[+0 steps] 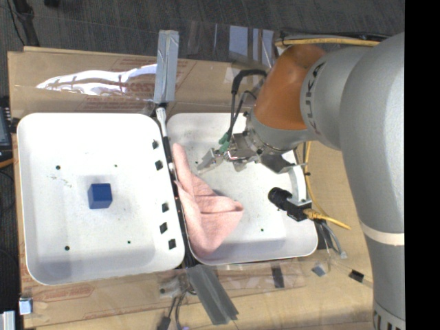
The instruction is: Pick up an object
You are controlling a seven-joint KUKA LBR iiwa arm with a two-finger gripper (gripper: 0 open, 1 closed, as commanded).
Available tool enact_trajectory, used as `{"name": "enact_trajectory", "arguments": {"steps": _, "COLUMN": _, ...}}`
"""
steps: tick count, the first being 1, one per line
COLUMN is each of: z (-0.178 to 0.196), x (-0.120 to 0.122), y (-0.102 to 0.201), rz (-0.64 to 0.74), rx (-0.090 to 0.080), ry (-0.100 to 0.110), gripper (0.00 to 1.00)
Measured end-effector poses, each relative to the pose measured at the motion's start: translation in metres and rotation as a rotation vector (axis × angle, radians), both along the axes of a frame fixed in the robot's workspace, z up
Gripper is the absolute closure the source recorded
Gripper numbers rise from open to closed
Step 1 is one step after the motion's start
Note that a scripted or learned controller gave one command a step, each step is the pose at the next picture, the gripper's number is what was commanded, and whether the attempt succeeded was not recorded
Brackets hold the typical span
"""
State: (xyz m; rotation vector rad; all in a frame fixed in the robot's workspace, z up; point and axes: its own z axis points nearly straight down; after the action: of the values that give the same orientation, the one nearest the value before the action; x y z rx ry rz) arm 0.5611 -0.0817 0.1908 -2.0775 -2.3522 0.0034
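Note:
A pink cloth [206, 212] lies crumpled along the left wall of the right bin [275, 243], reaching from the upper left down to the front. A small blue cube [100, 195] sits in the left bin [41, 150], left of its middle. My gripper [214, 158] hangs low over the upper middle of the right bin, just above and right of the cloth's upper end. The arm's orange band [285, 91] and grey body cover the bin's right side. Nothing can be seen held in the gripper.
A black fitting [287, 203] with a yellow cable sits by the right bin's right rim. Black clips [163, 184] line the divide between the bins. Grey tape and cardboard [103, 81] lie behind the bins.

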Motion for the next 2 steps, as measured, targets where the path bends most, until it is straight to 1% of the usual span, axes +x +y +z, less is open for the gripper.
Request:
{"name": "enact_trajectory", "arguments": {"steps": 1, "z": -0.1009, "x": -0.0335, "y": -0.0195, "rz": 0.132, "rx": 0.002, "ry": 0.001, "gripper": 0.00}}
{"name": "enact_trajectory", "arguments": {"steps": 2, "z": -0.0928, "x": -0.0333, "y": -0.0192, "rz": 0.136, "rx": 0.004, "ry": 0.005, "gripper": 1.00}}
